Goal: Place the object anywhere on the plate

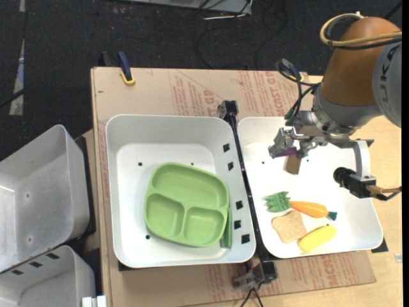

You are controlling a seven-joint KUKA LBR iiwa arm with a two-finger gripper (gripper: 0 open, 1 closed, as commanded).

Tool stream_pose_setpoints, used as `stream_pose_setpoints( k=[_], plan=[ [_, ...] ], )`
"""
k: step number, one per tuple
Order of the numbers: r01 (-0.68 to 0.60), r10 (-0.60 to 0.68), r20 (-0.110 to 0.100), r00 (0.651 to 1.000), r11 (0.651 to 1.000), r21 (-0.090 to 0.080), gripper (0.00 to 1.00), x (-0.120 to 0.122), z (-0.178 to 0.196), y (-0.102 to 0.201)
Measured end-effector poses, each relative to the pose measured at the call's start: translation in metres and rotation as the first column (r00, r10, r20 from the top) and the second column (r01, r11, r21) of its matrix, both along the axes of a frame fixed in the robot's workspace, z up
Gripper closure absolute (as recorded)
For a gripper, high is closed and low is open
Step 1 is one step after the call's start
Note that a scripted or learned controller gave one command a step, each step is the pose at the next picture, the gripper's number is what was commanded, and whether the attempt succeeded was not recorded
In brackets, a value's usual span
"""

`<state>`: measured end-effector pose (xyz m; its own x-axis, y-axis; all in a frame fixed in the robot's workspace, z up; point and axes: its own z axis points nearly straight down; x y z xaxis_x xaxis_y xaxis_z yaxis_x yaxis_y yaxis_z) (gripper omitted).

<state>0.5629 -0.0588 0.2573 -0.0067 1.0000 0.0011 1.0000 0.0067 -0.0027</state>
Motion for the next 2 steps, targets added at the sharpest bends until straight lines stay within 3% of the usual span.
stream_pose_setpoints(
  k=[2],
  plan=[
    [-0.001, 0.001, -0.001, 1.0, 1.0, 0.0, 1.0, -0.022, -0.016, 0.089]
  ],
)
